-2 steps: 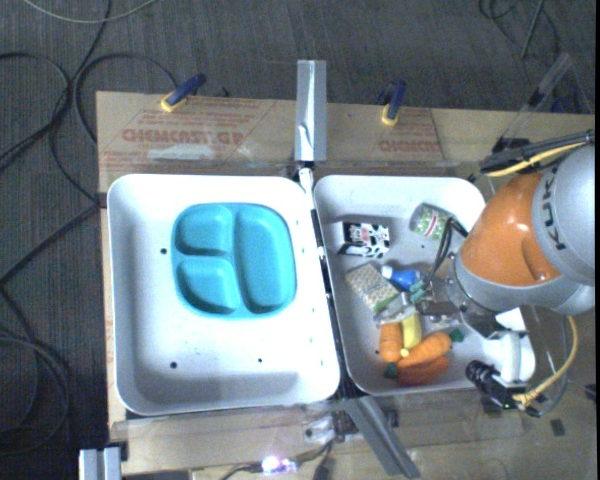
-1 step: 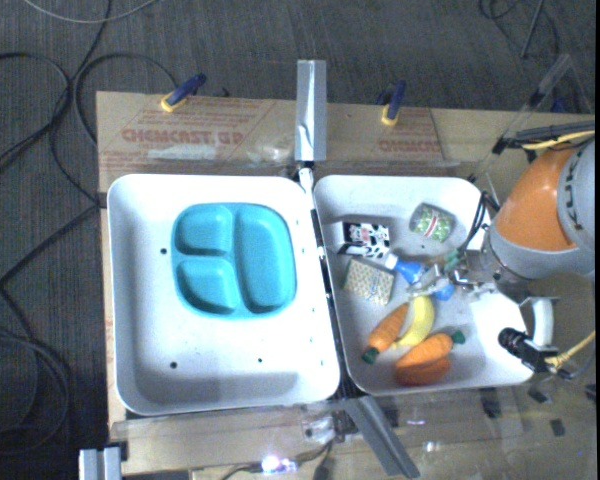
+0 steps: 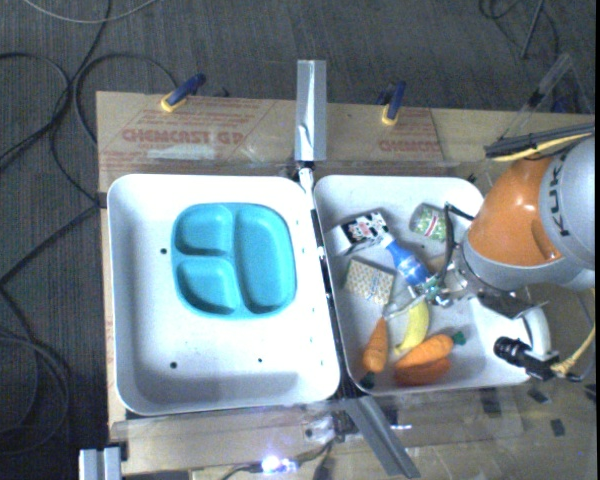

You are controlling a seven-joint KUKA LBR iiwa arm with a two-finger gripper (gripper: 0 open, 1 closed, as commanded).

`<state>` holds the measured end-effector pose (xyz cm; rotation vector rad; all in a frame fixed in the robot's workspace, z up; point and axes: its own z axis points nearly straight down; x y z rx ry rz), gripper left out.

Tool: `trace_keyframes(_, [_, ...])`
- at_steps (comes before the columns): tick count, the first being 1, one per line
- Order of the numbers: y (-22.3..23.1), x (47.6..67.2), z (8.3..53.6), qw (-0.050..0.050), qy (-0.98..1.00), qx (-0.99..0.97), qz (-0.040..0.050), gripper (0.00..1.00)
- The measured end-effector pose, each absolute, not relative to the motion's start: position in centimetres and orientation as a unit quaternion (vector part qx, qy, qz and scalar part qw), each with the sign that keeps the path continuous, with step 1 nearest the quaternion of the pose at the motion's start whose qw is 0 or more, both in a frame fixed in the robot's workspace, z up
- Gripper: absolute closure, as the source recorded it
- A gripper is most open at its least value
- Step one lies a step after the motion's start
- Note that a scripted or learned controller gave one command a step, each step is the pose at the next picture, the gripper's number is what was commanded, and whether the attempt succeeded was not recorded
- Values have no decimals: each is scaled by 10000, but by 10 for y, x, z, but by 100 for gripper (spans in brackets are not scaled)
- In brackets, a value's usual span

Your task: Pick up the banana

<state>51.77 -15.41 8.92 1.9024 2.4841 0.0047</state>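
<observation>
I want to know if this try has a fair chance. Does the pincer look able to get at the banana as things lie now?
Probably yes. The pincer hangs just above the banana, whose upper side lies bare. But two carrots flank the banana closely and a blue bottle lies near its top, so the sides are crowded.

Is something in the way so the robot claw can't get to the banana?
Nothing visible blocks it. The gripper sits right at the banana's upper end in the right bin. But the banana is crowded: a blue bottle at its top, one carrot on its left, and another carrot against its lower end.
</observation>
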Motion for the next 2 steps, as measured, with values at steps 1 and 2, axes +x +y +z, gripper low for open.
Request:
trace_keyframes(1, [-153, 519, 99, 60, 7939, 6080, 29, 100])
trace_keyframes(2, [-123, 544, 201, 2, 7478, 6639, -14, 100])
